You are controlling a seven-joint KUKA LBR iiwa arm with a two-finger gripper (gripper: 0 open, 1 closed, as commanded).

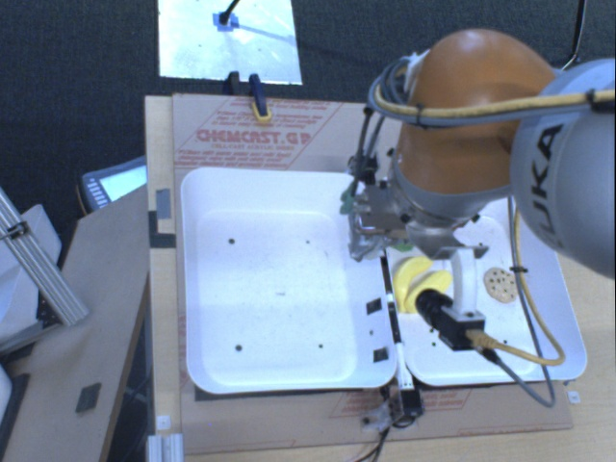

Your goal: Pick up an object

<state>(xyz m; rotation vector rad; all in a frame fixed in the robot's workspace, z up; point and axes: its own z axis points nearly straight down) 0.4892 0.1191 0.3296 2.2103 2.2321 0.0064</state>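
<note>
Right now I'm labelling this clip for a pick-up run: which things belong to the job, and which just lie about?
Job: gripper; yellow rounded object and tan speckled disc, both in the right white bin.
Lying about: left white bin; red-printed cardboard sheet; yellow-and-black clamp; silvery square plate.

A brown cardboard sheet (289,133) printed in red is laid on a pale wooden bench (106,287). Beyond the sheet's far edge a dark carpet (77,65) is seen, with a shiny square metal plate (226,27) on it. A black and yellow clamp (258,99) is fixed at that edge. A small screen (114,183) and a ribbed metal rail (38,268) are placed left of the sheet.
</note>
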